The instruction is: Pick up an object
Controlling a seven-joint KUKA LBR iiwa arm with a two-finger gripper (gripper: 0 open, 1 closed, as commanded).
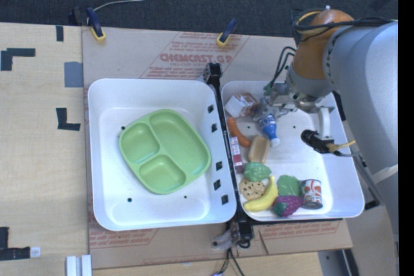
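Where hand (pixel 272 106) hangs, grip unreadable, lies small bottle (pixel 270 128): clear, blue-capped.

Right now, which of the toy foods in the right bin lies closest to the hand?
The blue-capped bottle, just under the hand; the banana and grapes sit at the bin's near end.

One fixed cam above bench, angled down on both bins (pixel 97 139), arm (pixel 362 74) entering right.

A pale wooden bench (pixel 32 158) carries a brown printed cardboard sheet (pixel 155 58); on it sit two shallow white plastic bins, left (pixel 103 203) and right (pixel 346 200), touching.
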